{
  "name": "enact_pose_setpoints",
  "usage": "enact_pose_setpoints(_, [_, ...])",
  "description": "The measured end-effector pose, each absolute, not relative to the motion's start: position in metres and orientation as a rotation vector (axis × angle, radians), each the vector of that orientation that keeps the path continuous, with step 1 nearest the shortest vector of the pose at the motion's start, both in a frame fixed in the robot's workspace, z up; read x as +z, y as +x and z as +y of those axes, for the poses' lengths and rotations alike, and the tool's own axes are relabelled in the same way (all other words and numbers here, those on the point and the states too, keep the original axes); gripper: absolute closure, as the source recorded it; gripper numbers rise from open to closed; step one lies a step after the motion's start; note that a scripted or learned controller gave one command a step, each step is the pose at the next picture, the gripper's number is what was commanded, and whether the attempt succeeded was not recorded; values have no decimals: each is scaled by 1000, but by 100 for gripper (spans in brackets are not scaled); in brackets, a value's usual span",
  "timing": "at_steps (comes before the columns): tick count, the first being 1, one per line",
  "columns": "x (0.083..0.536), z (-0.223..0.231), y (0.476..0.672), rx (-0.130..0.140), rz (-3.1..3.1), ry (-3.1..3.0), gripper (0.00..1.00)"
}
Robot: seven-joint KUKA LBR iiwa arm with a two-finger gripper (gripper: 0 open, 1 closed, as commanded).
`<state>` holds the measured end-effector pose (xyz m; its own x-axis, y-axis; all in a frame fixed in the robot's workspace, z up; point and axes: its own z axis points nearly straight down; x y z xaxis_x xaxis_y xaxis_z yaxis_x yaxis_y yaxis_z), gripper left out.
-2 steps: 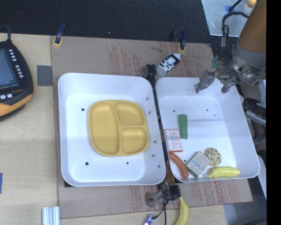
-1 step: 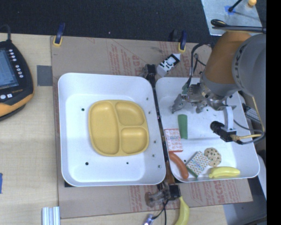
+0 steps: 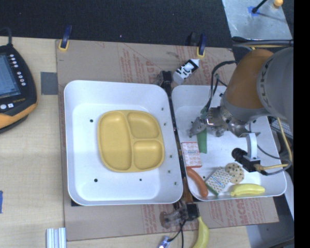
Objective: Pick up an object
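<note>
Green stick (image 3: 202,142) near right bin's (image 3: 279,154) left wall, just under gripper (image 3: 203,128); looks light, stiff, slim; best pinched across its middle. Gripper's opening impossible to tell; nothing visibly held.

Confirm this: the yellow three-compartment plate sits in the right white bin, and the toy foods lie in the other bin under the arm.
Not quite. The camera view shows the yellow three-compartment plate in the left white bin, not the right. The toy foods, among them a yellow banana, lie in the right white bin under the arm.
</note>
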<state>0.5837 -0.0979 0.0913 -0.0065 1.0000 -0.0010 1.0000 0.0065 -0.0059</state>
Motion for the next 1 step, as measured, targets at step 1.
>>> enact_pose_setpoints(1, [102,-99,584,13,-2230,-2207,100])
